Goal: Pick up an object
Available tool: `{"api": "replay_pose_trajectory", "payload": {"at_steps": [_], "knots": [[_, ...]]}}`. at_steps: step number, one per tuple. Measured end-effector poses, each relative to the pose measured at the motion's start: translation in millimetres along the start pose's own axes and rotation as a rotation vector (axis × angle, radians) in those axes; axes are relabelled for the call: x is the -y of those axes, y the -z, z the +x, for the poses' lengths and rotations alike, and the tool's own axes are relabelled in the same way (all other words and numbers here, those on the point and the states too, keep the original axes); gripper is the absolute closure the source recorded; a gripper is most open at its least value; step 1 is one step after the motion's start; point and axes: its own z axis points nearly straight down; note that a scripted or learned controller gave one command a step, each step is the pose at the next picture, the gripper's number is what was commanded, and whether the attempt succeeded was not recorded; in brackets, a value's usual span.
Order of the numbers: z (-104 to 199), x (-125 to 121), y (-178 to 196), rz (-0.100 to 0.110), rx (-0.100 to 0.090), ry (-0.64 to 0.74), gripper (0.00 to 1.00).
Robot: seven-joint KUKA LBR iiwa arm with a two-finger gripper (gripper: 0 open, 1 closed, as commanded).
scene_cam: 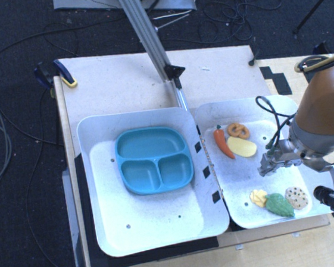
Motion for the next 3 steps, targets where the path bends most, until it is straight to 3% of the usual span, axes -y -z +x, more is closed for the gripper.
{"api": "replay_pose_trajectory", "payload": {"at_steps": [1,2,3], "knots": [[7,2,59,-0.001,0.0,0.001,1.0],[7,0,95,0.001,0.0,0.001,1.0],[66,-22,92,0.004,-0.003,0.006,1.0]]}}
